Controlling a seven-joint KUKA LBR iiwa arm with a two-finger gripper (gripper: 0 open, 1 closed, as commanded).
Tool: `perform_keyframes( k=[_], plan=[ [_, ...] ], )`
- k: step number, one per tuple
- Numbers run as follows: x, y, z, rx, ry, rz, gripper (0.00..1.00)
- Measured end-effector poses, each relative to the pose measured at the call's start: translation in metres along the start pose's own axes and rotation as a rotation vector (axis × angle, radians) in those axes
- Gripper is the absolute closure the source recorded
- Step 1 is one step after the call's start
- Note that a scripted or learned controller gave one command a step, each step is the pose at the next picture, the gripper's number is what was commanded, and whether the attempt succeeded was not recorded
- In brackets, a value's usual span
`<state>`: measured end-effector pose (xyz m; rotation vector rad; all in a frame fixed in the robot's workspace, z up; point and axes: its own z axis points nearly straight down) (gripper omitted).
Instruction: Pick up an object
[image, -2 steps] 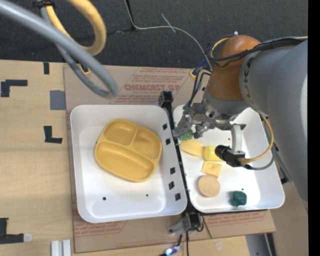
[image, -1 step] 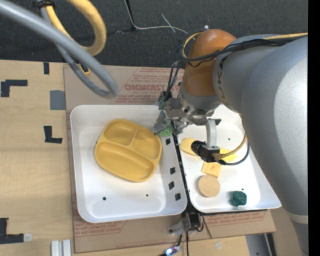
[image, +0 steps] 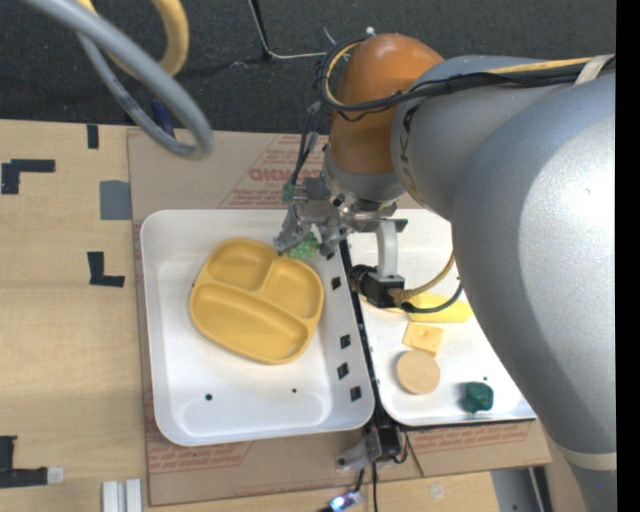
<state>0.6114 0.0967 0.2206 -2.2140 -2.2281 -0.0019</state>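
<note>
grey arm (image: 520, 180) with the orange band (image: 375, 95) reaches in from the right and bends down over the far edge of the left bin (image: 165, 330). gripper (image: 305, 232) sits low at the top right corner of that bin, just beside the divider between the two bins. something small and green (image: 303, 243) shows right at the gripper's tip, touching or nearly touching the far rim of the yellow plate (image: 258, 300); whether the gripper is clamped on it or merely over it cannot be told from this angle. the yellow plate, split into compartments, lies tilted in the middle of the left bin. in the right bin (image: 430, 410) lie a pale yellow square block (image: 424, 337), a tan round disc (image: 418, 373) just below it, and a dark green lump (image: 477, 397) near the front right corner. a yellow piece (image: 445, 306) lies under the arm.
</note>
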Motion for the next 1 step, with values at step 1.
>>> perform_keyframes(
  k=[1],
  plan=[
    [-0.0031,-0.0007,0.0009,0.002,-0.002,0.003,0.00]
  ],
)
